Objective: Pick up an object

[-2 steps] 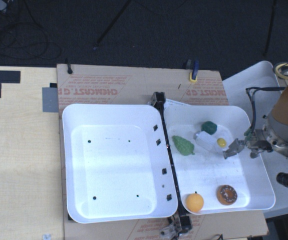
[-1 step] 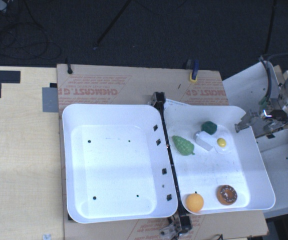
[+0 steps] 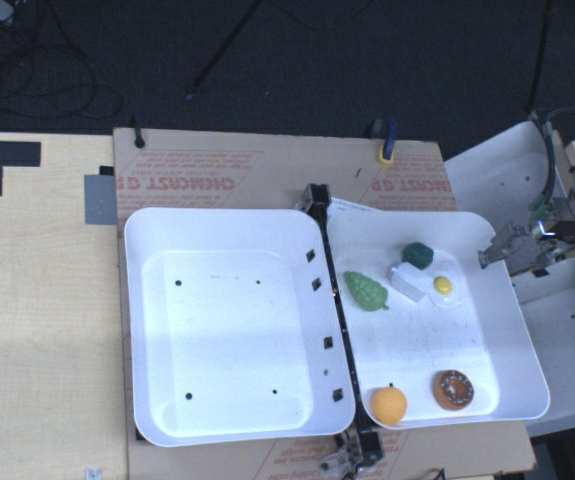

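Hanging beside the right bin with gripper state unreadable, nothing grasped yet, probably needing to reach toward the green object

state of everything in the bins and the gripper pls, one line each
orange ball: resting loose, right bin's near edge
donut: lying flat, beside the ball
green leafy piece: lying flat, near the divider
dark green object: resting against white block
fried egg: flat, yolk up
gripper: at bin's right rim, holding nothing visible
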Motion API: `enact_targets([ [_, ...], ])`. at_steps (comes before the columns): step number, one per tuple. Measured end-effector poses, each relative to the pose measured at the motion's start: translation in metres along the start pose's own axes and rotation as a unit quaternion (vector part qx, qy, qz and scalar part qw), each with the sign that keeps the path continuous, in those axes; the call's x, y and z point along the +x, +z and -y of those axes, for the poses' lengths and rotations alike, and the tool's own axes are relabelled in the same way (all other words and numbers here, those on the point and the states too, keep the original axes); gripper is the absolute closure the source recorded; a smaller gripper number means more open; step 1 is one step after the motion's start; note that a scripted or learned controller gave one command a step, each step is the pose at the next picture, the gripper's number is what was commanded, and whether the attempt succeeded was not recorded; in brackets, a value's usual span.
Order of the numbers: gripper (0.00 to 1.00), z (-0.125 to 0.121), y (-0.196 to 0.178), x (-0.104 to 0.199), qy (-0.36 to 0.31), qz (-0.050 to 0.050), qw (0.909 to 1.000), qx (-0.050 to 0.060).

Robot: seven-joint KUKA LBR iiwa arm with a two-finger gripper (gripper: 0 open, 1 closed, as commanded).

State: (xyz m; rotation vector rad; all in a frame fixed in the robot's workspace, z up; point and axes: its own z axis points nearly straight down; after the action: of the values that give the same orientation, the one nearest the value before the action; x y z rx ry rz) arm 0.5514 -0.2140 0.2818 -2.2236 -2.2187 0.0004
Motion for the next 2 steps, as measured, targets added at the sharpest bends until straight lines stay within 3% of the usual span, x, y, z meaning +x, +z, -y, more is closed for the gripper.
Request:
enact_targets([
  [1, 0.00, 0.017, -0.001, 0.001, -0.001, 0.000, 1.0000, 0.001],
  [2, 0.00, 0.071, 0.029, 0.000, 0.000, -0.001, 1.0000, 0.004],
])
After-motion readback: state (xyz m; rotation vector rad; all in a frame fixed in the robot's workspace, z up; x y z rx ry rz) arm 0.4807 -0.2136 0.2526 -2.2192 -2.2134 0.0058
